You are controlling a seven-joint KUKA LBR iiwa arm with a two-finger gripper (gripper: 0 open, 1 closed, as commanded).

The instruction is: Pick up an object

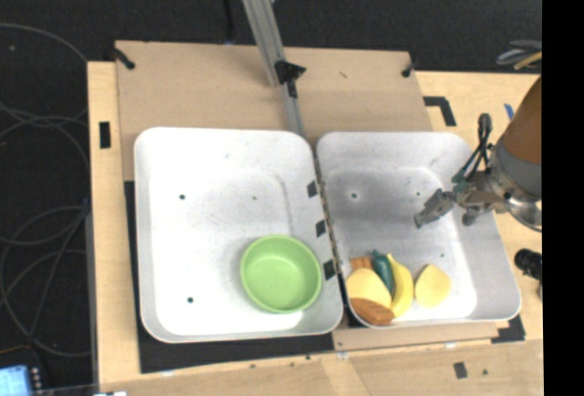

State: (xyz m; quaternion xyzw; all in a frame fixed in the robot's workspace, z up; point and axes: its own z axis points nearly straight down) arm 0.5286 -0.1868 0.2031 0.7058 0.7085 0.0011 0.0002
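- A green bowl [281,272] sits upright in the left bin [182,175], near its front right corner.
- In the right bin [383,166], a cluster lies along the front wall: an orange-and-yellow piece [367,294], a banana [401,286] with a dark green item [383,270] on top, and a lemon [432,286] just beside it to the right.
- The gripper [434,210] hangs over the right bin's right half, apart from the cluster; nothing shows between its tips, but whether it is spread or closed I cannot tell.
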